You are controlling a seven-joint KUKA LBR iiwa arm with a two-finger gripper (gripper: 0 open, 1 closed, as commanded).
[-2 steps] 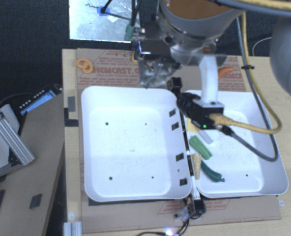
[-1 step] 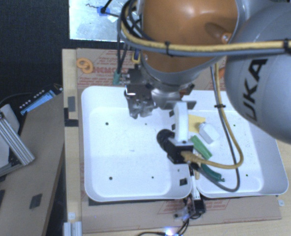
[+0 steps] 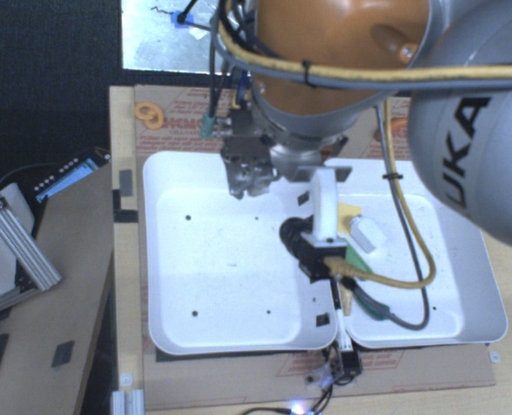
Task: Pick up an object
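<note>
Closest to your camera is the arm (image 3: 472, 137), a broad grey body reaching in from the right and covering much of the upper right of the view, with its orange band (image 3: 342, 24) bulging at the top centre. Below it you have the bench (image 3: 74, 258), tan at the left, carrying a brown cardboard sheet (image 3: 182, 119) with red print on which both bins sit. Your left bin (image 3: 165, 232) and right bin (image 3: 464, 292) lie side by side, touching along their shared inner edge near the middle of the view. The tool (image 3: 252, 175) hangs under the wrist over the far right part of the left bin, close to that bin's back wall; from this angle you cannot tell whether it is spread or pressed together, and you can see nothing gripped in it. Your candidates for picking all lie in the right bin, near its left side and well apart from the tool: a white block (image 3: 365, 234), a yellow piece (image 3: 350, 210) just behind it and touching or nearly touching it, and a green piece (image 3: 357, 258) just in front of the block. Smallest, a little orange ring (image 3: 150, 114) lies on the cardboard sheet beyond the left bin's far left corner.
</note>
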